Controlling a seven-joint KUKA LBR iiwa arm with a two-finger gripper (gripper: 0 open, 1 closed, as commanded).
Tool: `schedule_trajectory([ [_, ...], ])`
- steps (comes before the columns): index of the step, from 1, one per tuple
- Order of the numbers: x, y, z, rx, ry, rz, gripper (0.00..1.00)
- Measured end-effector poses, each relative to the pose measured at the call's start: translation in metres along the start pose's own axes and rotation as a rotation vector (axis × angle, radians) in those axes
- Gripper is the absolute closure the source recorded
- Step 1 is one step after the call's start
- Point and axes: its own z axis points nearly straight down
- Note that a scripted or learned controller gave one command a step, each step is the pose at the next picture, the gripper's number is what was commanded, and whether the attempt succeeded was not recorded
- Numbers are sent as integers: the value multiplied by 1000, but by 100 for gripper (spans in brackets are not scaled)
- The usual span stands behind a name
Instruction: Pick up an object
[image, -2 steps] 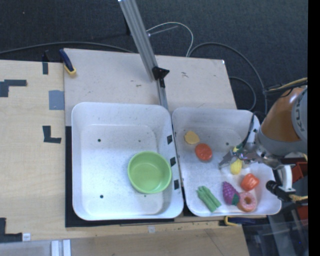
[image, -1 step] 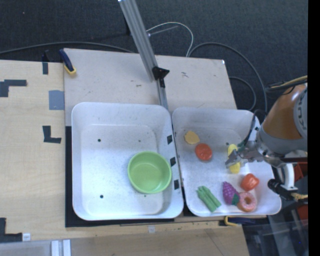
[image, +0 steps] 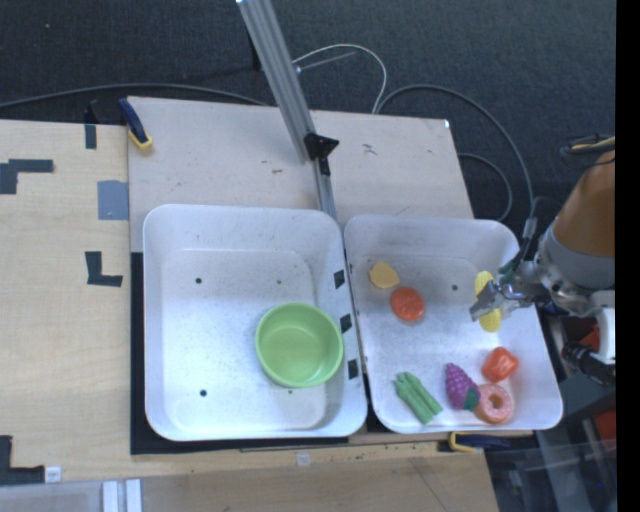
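The right bin (image: 440, 235) holds several toy foods. A yellow piece (image: 383, 274) and a red tomato-like piece (image: 407, 304) lie near its middle. A green vegetable (image: 417, 396), a purple grape bunch (image: 458, 384), a pink doughnut (image: 494, 403) and an orange-red pepper (image: 499, 364) lie along its front. A yellow banana-like piece (image: 488, 319) lies by the right wall. My gripper (image: 497, 294) sits right over that piece, covering its middle; yellow shows above and below it.
A green bowl (image: 298, 344) stands in the left bin (image: 200, 240) near the divider. A grey pole (image: 290, 90) slants over the bench behind the bins. Cables run behind the right bin.
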Motion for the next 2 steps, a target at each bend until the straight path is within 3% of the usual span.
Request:
schedule_trajectory([
  [2,13,5,-103,-2,-1,-2,100],
])
